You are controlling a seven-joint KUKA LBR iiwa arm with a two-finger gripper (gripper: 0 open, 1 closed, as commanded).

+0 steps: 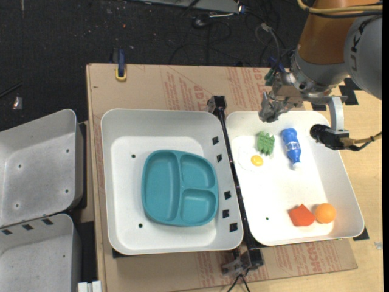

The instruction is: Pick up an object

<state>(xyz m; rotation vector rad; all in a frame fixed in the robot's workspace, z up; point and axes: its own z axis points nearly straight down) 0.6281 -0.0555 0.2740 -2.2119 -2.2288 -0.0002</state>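
Bare floor spans the right bin (340, 181) between blue bottle (292, 145) and orange ball (325, 213).

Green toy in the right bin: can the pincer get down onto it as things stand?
Probably yes. The pincer hangs just above the far end of the right bin, close to the green toy. The toy lies uncovered; the blue bottle and fried egg toy lie beside it, apart.

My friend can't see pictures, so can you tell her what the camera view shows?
A grey and orange robot arm holds its claw above the right white bin, just over a green toy and near a blue bottle. That bin also holds a fried egg toy, a red piece and an orange ball. The left bin holds a teal divided plate.
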